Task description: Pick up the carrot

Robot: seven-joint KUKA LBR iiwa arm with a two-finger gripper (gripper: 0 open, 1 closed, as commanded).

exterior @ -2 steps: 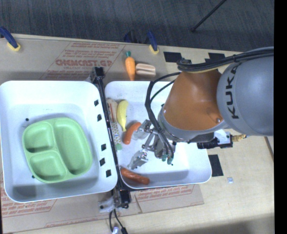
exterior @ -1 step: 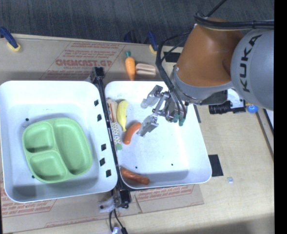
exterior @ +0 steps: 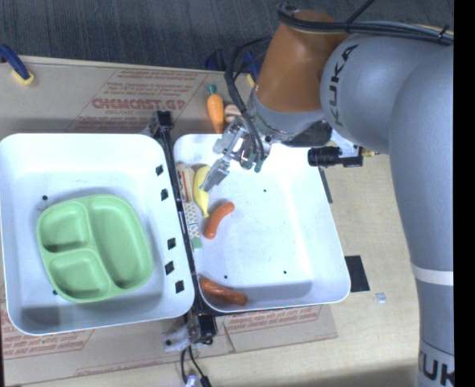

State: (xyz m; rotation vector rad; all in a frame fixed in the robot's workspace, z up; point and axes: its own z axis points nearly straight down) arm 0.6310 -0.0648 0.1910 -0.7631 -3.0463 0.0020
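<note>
Camera view: we note the small orange carrot with green top [exterior: 214, 111] lying on the cardboard just beyond the right white bin's [exterior: 322, 248] far rim. The two-finger metal gripper [exterior: 219, 170] hangs over that bin's far left corner, fingers spread, pinching nothing, above a yellow banana [exterior: 200, 190].

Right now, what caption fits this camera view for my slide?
Gripper hovering over the right bin, while the carrot lies outside its far rim.
</note>
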